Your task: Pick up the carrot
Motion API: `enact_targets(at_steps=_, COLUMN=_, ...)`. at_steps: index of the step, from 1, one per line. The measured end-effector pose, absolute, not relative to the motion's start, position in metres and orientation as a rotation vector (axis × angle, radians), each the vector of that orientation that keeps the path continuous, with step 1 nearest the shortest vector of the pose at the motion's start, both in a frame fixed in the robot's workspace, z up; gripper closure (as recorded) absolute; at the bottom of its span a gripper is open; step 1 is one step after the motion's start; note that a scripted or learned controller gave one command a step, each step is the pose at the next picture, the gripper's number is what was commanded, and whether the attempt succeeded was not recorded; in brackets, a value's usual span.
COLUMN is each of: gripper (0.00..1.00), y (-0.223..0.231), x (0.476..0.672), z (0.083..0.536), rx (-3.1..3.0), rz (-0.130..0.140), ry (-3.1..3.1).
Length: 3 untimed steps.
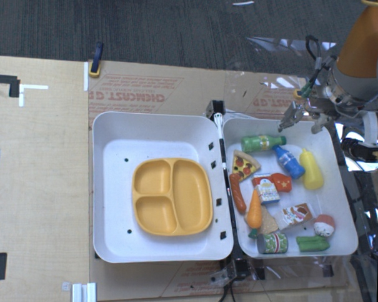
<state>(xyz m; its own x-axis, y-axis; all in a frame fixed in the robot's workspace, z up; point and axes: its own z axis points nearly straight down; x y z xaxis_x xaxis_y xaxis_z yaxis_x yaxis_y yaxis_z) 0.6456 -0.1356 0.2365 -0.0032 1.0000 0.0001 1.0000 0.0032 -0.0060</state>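
One carrot, two bins, one yellow tray; gripper fingers apart, holding nothing.

Hemmed in: carrot touching sausage on its left, small carton just above-right, cracker below-right. Open room straight overhead.

floor: dark grey carpet | bench: pale wood, evenly lit
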Motion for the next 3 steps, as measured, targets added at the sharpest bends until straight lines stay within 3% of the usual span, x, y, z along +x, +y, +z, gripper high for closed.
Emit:
enact_targets(at_steps=1, gripper=0.00, y=-0.067, x=0.567, z=0.189, rx=-1.980, rz=0.005, ry=-2.434)
enact_targets(at_steps=2, gripper=0.00, y=-0.100, x=0.491, z=0.115, rx=-1.924, rz=0.003, ry=-2.477)
enact_targets(at_steps=3, gripper=0.00, y=-0.101, x=0.489, z=0.092, rx=-2.094, rz=-0.002, ry=-2.339)
